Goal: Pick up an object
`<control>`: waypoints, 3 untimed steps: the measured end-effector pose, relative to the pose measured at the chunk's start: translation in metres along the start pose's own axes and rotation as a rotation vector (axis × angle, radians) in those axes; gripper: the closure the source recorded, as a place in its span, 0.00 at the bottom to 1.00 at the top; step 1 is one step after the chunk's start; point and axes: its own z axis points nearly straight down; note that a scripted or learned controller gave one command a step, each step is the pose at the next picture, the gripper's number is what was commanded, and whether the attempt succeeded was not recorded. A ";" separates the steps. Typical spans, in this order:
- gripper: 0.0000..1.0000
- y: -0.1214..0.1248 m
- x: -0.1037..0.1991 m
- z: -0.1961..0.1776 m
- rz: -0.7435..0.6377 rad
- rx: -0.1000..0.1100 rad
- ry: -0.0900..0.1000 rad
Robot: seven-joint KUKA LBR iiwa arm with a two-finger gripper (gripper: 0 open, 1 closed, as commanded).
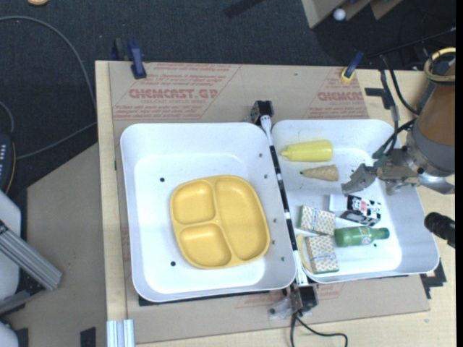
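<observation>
2 white bins on the bench, side by side. the left bin [145, 194] carries a yellow divided tray [219, 220] with 3 compartments, lying flat near the middle. the right bin [412, 248] is where the small stuff lies. at the far end there's a yellow bottle [308, 150] on its side, and just below it a tan cone [320, 172], also lying flat, tip pointing left. nearer the front, a green bottle [360, 235] on its side, neck pointing right. to its left, 2 patterned cracker packets: 1 [317, 220] above, the other [321, 254] at the front edge, touching or nearly touching each other. a small black-and-white item [364, 208] lies just above the green bottle.

the arm comes in from the right, orange band [438, 114] showing above the wrist. the gripper [359, 181] hangs over the right bin, between the cone and the black-and-white item, just right of the cone. its jaws look apart, with nothing seen between them, though the angle makes that hard to judge.
</observation>
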 end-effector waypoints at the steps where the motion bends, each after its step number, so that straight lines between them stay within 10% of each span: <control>1: 0.00 0.075 0.023 0.101 -0.001 0.000 -0.001; 2: 0.00 0.141 -0.021 0.147 -0.003 0.031 0.003; 3: 0.00 0.148 0.027 0.148 -0.001 0.042 -0.003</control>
